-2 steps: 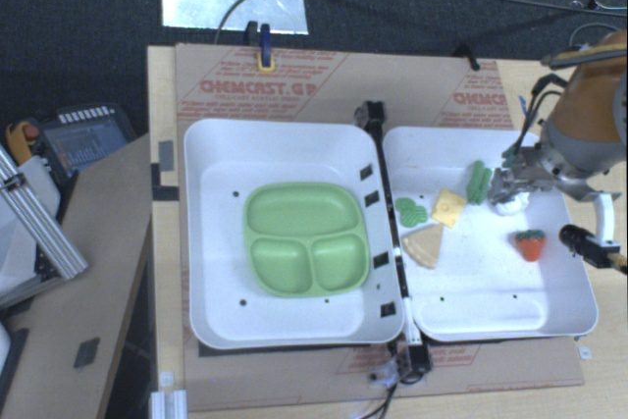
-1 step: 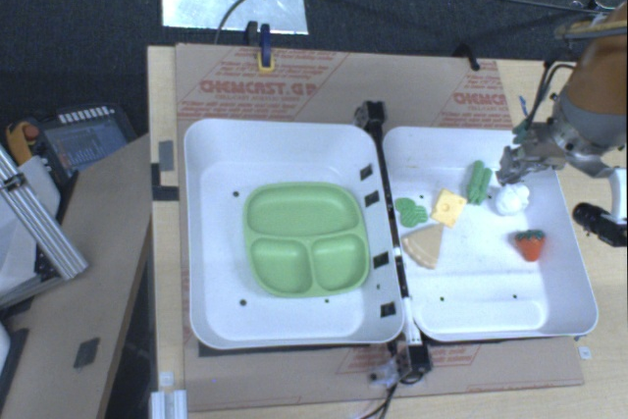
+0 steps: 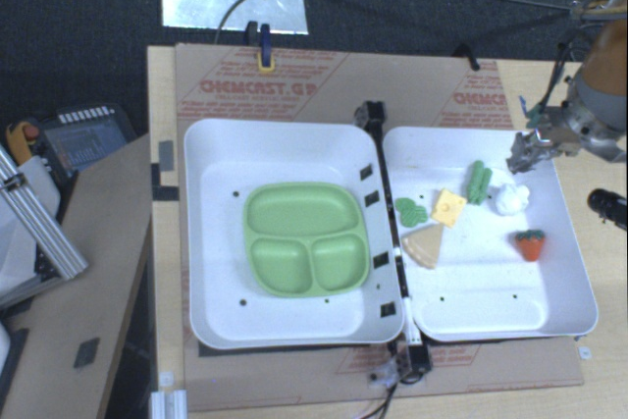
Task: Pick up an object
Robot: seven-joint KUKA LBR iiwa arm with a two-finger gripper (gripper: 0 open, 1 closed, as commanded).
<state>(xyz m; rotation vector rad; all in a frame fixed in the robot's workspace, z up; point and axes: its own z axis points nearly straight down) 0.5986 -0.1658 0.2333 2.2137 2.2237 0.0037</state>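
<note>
Several small toy foods lie in the right bin (image 3: 471,314): a green pickle (image 3: 478,182), a white lump (image 3: 510,199), a yellow cheese block (image 3: 449,208), a green leafy piece (image 3: 411,209), a tan wedge (image 3: 424,246) and a red strawberry (image 3: 530,245). My gripper (image 3: 523,155) hangs over the bin's far right corner, just above and right of the pickle and above the white lump. I see nothing between its fingers.
The left bin (image 3: 211,162) holds a green divided plate (image 3: 302,239). A black clip strip (image 3: 381,211) runs between the bins. A controller box (image 3: 83,142) and a metal rail (image 3: 39,221) sit off the bench's left side.
</note>
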